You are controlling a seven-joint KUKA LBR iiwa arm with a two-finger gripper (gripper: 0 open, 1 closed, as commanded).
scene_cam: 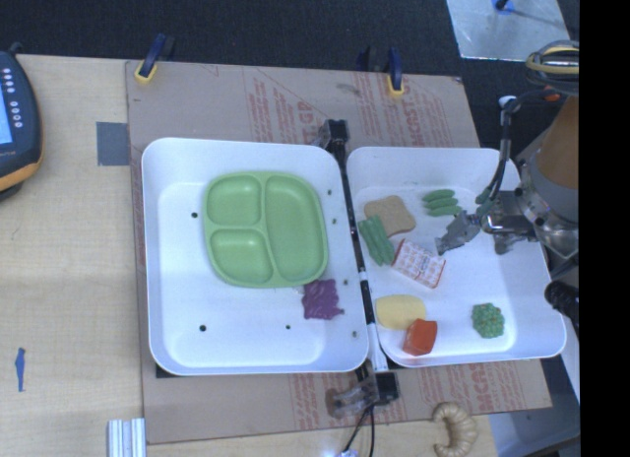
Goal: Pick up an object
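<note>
My gripper (459,233) reaches in from the right and hangs over the middle of the right bin (522,278), with nothing visibly in it. Just left and below it lies a white and pink wafer pack (420,264). A green pea pod (440,201) lies just above the gripper. Further left are a brown bread slice (391,214) and green beans (377,239). Along the near side of this bin lie a yellow piece (401,310), a red piece (420,336) and a green broccoli (487,320).
The left bin (177,278) holds a green divided plate (266,228) and a purple grape bunch (321,299). A black divider rail (350,238) runs between the bins. A teach pendant (15,120) lies at the far left. A tan curled item (455,428) lies below the right bin.
</note>
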